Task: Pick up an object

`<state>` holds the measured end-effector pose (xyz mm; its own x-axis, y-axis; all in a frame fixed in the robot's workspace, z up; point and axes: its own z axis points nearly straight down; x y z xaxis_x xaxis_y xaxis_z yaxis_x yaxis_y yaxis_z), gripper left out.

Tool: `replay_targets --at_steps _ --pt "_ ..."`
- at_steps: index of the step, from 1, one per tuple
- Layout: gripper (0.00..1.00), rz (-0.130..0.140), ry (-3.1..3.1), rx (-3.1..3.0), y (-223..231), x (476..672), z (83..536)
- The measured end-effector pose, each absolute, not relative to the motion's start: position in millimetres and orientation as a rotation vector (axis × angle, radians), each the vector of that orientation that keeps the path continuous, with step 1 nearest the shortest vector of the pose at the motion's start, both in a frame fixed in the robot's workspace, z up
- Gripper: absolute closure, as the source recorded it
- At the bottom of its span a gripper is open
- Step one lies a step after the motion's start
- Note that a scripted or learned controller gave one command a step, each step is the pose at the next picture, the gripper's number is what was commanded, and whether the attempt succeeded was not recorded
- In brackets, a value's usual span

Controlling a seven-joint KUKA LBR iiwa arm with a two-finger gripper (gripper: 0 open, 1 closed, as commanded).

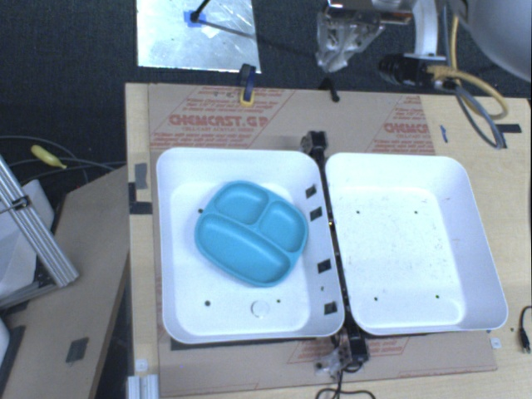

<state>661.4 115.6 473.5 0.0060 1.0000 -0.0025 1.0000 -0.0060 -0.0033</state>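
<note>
A blue plate (252, 232) with three compartments lies flat in the left white bin (187, 189). My gripper (337, 46) hangs high at the top of the view, above the bench's far edge and well away from the plate. Its fingers look translucent and blurred. Nothing shows between them.
The right white bin (413, 243) sits beside the left one, joined by a black clamp strip (320, 214). A shiny metal sheet (197, 22) lies at the back left. Cables and hoses (465, 90) trail at the back right. An aluminium frame (29, 231) stands at the left.
</note>
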Motion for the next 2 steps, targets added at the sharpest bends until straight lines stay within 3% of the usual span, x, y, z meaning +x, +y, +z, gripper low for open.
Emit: replay_targets --at_steps 1,2 --pt "1.00 -0.005 -2.235 -2.203 239 667.1 455" --pt "1.00 -0.015 -2.226 -2.224 215 668.2 541"
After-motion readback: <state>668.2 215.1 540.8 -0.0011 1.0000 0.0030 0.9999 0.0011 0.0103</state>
